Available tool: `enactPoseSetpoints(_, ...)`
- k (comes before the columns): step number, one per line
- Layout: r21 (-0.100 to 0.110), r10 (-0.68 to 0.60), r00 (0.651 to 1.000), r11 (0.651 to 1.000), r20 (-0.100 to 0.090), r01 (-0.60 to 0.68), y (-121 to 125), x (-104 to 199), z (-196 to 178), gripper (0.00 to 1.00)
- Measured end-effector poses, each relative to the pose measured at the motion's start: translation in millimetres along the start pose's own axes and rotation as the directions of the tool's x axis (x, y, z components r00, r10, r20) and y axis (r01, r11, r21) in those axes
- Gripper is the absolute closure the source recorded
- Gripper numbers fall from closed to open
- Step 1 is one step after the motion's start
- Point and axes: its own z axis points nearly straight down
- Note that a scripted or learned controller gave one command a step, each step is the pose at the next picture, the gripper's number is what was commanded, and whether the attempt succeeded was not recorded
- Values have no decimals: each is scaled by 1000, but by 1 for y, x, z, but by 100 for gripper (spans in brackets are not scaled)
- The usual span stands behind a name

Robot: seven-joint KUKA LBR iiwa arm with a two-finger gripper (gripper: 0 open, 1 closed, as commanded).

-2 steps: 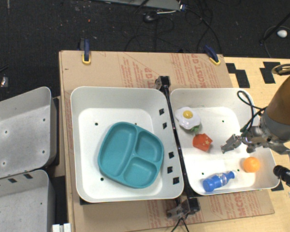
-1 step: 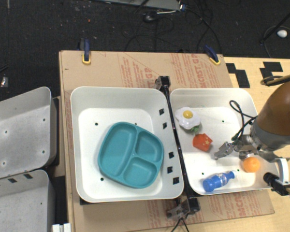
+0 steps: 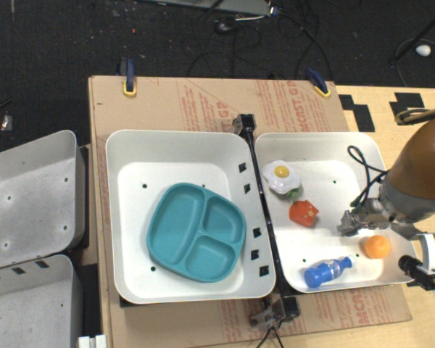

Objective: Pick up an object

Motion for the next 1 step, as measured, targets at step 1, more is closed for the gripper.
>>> enactPoseSetpoints(1,-3,-5,1000,1000,1,5,-5,6,-48,100)
